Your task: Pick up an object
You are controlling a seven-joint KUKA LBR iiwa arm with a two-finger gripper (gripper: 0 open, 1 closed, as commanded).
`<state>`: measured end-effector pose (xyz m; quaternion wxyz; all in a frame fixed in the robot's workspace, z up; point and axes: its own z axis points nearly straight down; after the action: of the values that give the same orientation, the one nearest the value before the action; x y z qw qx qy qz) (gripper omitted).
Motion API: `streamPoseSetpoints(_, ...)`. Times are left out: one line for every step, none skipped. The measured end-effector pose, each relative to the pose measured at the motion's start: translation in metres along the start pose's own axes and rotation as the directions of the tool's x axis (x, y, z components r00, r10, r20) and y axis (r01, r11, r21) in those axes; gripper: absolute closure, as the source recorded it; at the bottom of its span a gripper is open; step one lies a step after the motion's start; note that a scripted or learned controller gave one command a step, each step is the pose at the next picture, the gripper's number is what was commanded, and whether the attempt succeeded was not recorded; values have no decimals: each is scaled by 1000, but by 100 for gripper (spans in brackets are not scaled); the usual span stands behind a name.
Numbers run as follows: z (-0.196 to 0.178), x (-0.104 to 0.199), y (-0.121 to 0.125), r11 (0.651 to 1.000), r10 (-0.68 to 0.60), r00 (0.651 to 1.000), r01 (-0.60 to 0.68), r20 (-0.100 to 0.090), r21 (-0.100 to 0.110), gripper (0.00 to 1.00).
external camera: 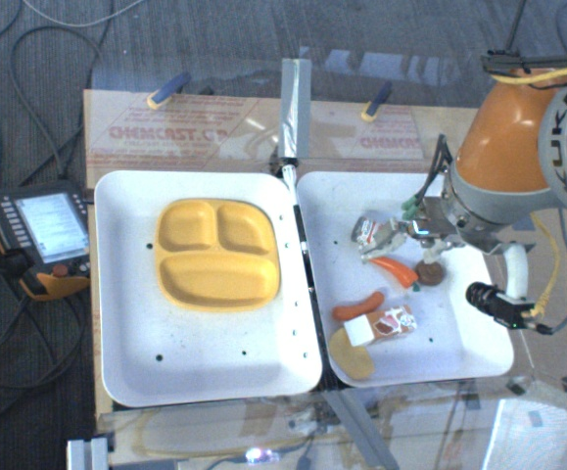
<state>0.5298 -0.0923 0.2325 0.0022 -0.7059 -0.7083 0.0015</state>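
Nearest the camera, a tan cookie (351,357) lay at the right bin's (479,360) front rim, well below and left of the claw (412,229), with a white-and-red packet (383,325) and a sausage (358,306) between them. The claw hung low over that bin, whether wide or narrow I could not tell; a carrot (395,268) and a brown disc (429,273) lay just below it, a silver wrapper (366,231) just left. Far left, a yellow tray (218,253) sat in the other bin (126,360).

Both bins (126,360) appear smooth white plastic, the yellow tray (218,253) matt moulded plastic, the bench top (195,135) bare board, and the floor (117,27) rough grey carpet.
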Motion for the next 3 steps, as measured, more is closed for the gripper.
streamPoseSetpoints(81,-23,40,1000,-21,1000,21,0,1,0)
streamPoseSetpoints(143,-55,81,1000,21,1000,-21,0,-13,0)
streamPoseSetpoints(134,-57,82,1000,21,1000,-21,4,-15,100)
